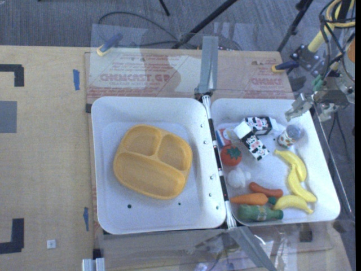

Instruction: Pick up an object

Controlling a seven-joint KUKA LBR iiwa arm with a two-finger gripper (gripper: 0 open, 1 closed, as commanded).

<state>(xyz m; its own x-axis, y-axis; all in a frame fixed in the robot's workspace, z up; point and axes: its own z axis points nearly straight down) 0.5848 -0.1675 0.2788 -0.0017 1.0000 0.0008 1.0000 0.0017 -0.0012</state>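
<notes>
- Two white bins side by side: left bin at frame centre, right bin toward the lower right, touching along a grey divider that runs up past their top edges.
- Wide bare floor in the left bin around a single yellow divided plate; most room along its top and left walls.
- Right bin crowded in its middle and lower part; open floor only along the top wall and the upper-right corner.
- Tan bench bare to the left of the bins.
- Grey arm at the right edge of the frame, upper right, wrapped in cables; gripper hanging over the right bin's upper-right corner, just above and beside a small jar.
- Nothing seen in the gripper; open or closed not readable from this angle.
- Pickable items, all in the right bin:
  - three yellow bananas down the right side
  - two cow-patterned cartons near the top, with one white block touching them
  - one red tomato by the divider
  - one white rounded piece below the tomato
  - two orange carrot-like pieces
  - one green bottle lying along the bottom wall
</notes>
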